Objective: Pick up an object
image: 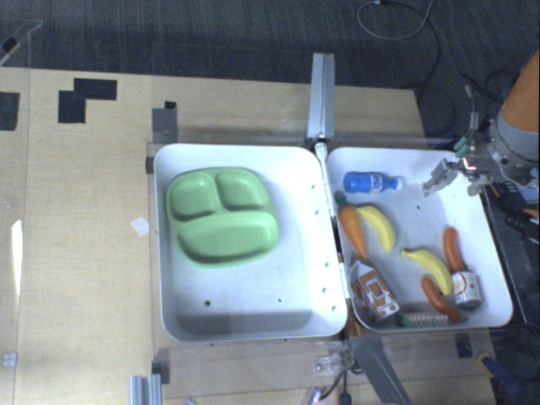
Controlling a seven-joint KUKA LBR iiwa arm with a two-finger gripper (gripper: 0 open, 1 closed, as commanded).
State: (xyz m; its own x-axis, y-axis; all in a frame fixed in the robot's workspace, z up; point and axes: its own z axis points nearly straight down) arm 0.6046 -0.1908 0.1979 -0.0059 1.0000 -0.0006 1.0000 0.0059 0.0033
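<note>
White bins sit side by side on the wooden worktop. The left bin holds a green divided plate. The right bin holds a blue bottle, a carrot, two bananas, two sausages, a small can and a brown packet. The gripper hangs over the right bin's far right corner, fingers spread apart with nothing between them, well apart from the bottle.
</note>
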